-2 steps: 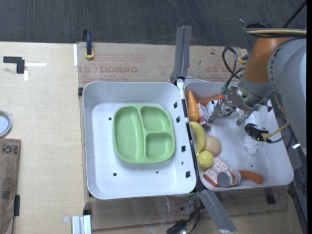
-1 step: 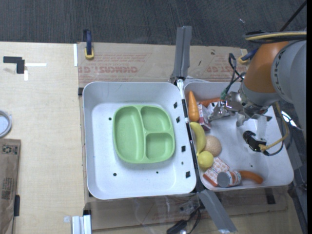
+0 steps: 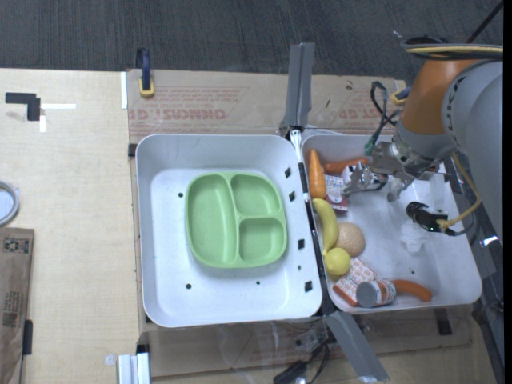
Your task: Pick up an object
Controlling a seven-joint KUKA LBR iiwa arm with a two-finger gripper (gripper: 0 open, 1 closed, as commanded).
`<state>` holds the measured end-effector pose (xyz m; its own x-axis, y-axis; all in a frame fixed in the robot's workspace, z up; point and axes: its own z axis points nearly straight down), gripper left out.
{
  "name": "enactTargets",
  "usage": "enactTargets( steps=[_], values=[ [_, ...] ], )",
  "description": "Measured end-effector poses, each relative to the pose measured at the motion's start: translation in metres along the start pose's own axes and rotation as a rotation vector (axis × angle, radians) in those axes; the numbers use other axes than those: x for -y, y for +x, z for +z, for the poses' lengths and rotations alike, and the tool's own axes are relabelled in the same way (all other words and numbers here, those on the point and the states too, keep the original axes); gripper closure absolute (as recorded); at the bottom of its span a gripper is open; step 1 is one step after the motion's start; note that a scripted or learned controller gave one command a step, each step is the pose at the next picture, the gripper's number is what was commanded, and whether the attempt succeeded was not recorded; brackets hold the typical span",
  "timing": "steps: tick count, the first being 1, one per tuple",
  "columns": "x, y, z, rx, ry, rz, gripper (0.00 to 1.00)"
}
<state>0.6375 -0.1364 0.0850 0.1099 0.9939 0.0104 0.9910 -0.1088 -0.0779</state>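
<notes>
A: So what have you got in front of you, nearest first?

B: Nearest edge of your right bin (image 3: 456, 282): one can (image 3: 370, 289) lying on its side, with one carrot (image 3: 412, 290) just beside it. Going back along the left wall you've got one lemon (image 3: 337, 261), one brownish round thing (image 3: 350, 238) (potato, maybe), and one banana (image 3: 324, 220). Past that, a second carrot (image 3: 317, 174) standing along the divider, so two carrots total.

A: And the left bin?

B: Your left bin (image 3: 160, 238) has one green tray (image 3: 237, 218) with three compartments.

A: Gripper?

B: Your gripper (image 3: 358, 179) is down at the far end of the right bin, right over a red-and-white packet (image 3: 339, 190) next to that far carrot. Honestly can't tell how it's set or whether it's got anything.
</notes>
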Motion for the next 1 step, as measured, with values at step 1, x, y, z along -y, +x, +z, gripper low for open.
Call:
enactTargets(
  steps=[1],
  values=[
    [-0.0065,-0.0081,0.0006,-0.007,0.012,-0.053,0.0]
  ],
)
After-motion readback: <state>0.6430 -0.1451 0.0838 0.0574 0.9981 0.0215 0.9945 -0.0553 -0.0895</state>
